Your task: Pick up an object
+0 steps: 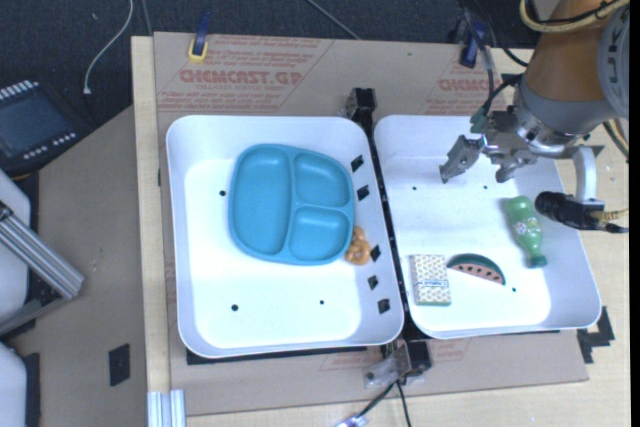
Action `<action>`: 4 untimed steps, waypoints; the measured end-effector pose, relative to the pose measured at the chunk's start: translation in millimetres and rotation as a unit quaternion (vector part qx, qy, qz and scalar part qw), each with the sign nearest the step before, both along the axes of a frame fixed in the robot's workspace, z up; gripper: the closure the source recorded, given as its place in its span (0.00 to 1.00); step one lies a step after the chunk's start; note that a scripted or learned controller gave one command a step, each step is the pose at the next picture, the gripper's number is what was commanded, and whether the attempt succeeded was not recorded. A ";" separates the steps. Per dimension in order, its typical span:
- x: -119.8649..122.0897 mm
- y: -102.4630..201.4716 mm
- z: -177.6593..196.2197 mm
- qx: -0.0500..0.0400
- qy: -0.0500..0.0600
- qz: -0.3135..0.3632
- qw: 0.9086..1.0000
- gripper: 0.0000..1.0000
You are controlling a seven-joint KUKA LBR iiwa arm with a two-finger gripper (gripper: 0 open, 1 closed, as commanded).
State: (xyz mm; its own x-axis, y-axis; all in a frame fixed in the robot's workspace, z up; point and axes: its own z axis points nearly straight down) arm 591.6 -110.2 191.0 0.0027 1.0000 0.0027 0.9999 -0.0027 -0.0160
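Over the right bin (560,310), toward its twelve o'clock edge, the gripper (480,163) hung with fingers apart, holding nothing. Well apart at five o'clock lay a green bottle (524,228), a watermelon slice (476,269) and a patterned packet (430,278). A blue divided plate (291,203) sat in the left bin (200,295).

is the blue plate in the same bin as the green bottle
No, the blue plate lies in the left bin, while the green bottle lies in the right bin.
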 end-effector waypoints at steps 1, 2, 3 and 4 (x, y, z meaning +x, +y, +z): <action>3.2 0.3 8.1 -0.001 -0.007 0.001 1.000 0.00; 3.9 -2.2 -34.6 0.000 -0.005 0.001 1.000 0.00; 0.2 0.0 -77.1 0.000 -0.005 0.001 1.000 0.00; -0.2 0.7 -107.7 0.000 -0.006 0.001 1.000 0.00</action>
